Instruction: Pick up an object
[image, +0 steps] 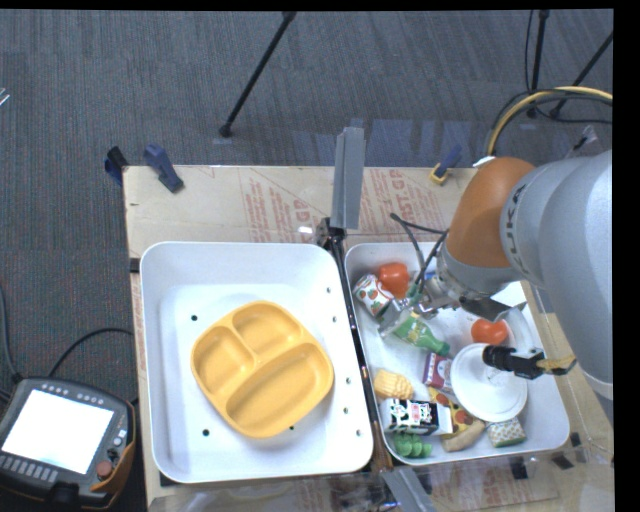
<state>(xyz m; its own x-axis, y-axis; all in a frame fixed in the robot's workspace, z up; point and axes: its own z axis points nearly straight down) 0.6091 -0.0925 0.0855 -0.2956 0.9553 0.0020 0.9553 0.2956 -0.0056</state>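
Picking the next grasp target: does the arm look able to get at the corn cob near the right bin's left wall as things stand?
Probably yes. The corn cob lies uncovered on top, with bare bin floor above it. The right bin's wall on its left and the milk carton just below crowd it, so the end effector has limited room.

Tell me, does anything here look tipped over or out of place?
Yes. In the right bin, the green bottle and the small can lie on their sides. The yellow plate sits askew in the left bin.
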